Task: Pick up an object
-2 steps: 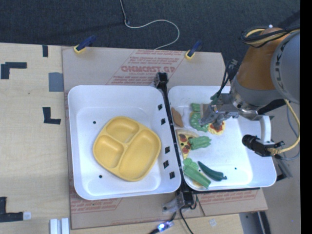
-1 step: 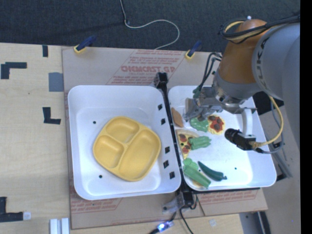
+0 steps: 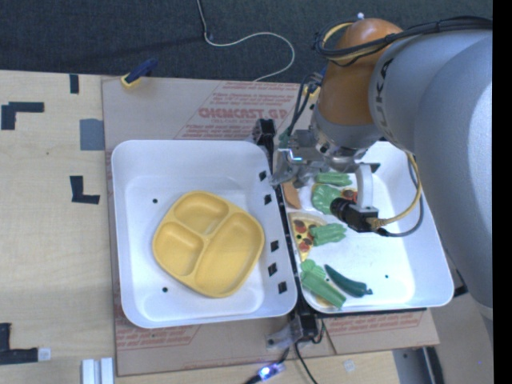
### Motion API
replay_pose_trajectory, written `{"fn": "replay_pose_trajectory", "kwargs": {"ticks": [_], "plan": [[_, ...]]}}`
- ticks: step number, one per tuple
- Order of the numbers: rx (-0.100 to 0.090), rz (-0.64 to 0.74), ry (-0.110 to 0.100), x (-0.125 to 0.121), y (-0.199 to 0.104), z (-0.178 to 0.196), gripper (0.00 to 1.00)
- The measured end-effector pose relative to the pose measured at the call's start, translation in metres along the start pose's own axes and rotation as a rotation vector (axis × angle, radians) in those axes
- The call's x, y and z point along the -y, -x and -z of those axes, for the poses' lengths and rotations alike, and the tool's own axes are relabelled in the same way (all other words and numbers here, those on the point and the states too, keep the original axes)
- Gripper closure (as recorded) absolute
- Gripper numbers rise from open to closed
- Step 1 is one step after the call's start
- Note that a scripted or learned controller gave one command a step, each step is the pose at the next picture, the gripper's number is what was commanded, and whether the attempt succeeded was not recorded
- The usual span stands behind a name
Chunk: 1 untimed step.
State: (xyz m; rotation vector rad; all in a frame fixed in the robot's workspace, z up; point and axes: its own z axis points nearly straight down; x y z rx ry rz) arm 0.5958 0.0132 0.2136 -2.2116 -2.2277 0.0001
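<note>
Toy food (image 3: 324,234) in right bin (image 3: 416,282); arm (image 3: 376,78) bent down over it, gripper (image 3: 320,174) apparently just above.

this is a robotics lab or test cell, not a home or a kitchen. the grey arm (image 3: 432,94) with its orange band (image 3: 356,70) fills the right side, and its gripper (image 3: 324,166) hangs over two shallow white bins (image 3: 128,214) set side by side on a sheet of printed cardboard (image 3: 216,114). left of the gripper lies a yellow divided plate (image 3: 210,243); just below it lie toy foods (image 3: 320,234), props rather than a meal. black tape marks (image 3: 22,114) dot the bench (image 3: 48,238) far to its left, and a loose white cable (image 3: 240,38) trails over dark carpet (image 3: 96,14) beyond it.
</note>
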Motion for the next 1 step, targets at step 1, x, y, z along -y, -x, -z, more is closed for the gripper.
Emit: {"fn": "replay_pose_trajectory", "kwargs": {"ticks": [1], "plan": [[0.000, 0.000, 0.001, -0.0242, -0.0510, -0.0031, 1.00]]}}
